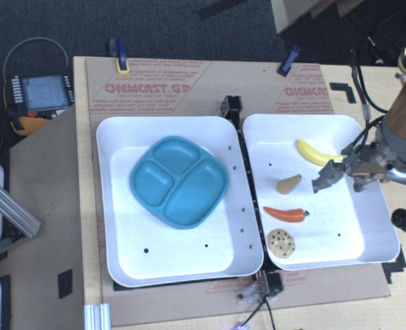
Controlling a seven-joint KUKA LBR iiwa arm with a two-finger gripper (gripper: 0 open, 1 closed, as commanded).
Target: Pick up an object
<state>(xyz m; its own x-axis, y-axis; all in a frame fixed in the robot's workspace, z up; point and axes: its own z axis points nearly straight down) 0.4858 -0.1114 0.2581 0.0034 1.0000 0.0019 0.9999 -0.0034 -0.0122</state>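
We record two white bins side by side on the bench (86, 184). The left bin (113, 205) carries a blue divided plate (179, 181) at its centre. The right bin (367, 239) holds four items: a yellow banana (314, 153) toward the upper part, a brown potato-like piece (289, 183) just below and left of it, a red chilli pepper (284, 214) lower still, and a speckled cookie (280, 242) near the bin's lower left corner. The jaws (334, 175) sit at the right of the frame, above the right bin, close beside the banana's right end. We cannot tell how far they stand apart, and we see nothing held between them.
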